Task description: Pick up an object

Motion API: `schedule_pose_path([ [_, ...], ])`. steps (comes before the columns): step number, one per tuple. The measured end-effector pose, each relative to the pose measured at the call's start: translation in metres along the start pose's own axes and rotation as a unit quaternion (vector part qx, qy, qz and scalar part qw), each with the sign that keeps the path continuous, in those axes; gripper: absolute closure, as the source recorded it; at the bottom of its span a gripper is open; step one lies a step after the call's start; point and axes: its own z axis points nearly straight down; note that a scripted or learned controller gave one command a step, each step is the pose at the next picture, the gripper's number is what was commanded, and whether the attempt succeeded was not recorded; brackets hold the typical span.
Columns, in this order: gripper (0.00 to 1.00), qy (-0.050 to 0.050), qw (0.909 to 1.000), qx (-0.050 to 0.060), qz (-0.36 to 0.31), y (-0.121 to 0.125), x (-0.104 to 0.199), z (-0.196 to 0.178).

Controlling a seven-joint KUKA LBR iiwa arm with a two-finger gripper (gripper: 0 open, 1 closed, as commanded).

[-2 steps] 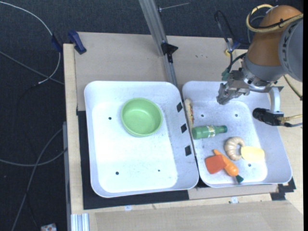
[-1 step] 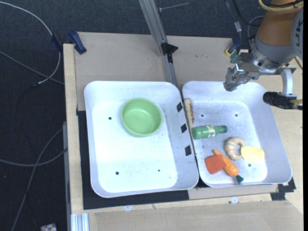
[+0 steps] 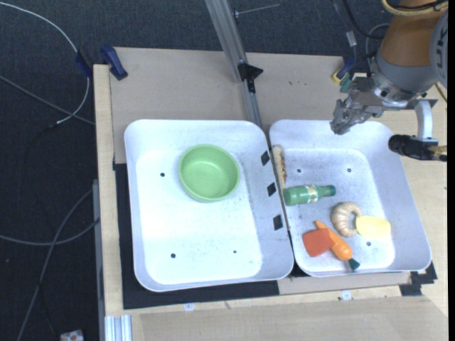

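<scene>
The gripper [image 3: 344, 123] is positioned at the upper right of the frame, above the far rim of the right bin [image 3: 398, 190]. Its fingertips appear close together with nothing between them; the exact gap cannot be resolved at this resolution.

Candidate objects lie in the right bin, all well apart from the gripper:
- A green bottle [image 3: 308, 194] lies on its side near the bin's left wall, at centre frame.
- A tan ring-shaped item [image 3: 345, 217], possibly a toy pastry, sits lower right of the bottle.
- A pale yellow piece [image 3: 374, 226] touches the ring on its right.
- An orange-red toy, carrot-like [image 3: 328, 243], lies near the lower edge.

The left bin [image 3: 142, 212] holds a green bowl [image 3: 208, 172], upright, in its upper half.

Handling assessment: the bottle is probably light, rigid plastic with a smooth, rounded body that may roll or slip. Recommended hold: across the body at mid-length, fingers perpendicular to its long axis. The clustered items at lower right are harder to isolate; a closing finger may strike a neighbour.
</scene>
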Motion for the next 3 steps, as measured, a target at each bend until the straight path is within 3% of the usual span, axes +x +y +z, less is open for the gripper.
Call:
schedule_pose_path([
  [1, 1.00, 0.004, 1.0000, 0.008, -0.002, -0.006, 0.059, 0.010],
  [3, 1.00, 0.003, 0.9999, 0.009, -0.003, -0.022, 0.163, 0.013],
])
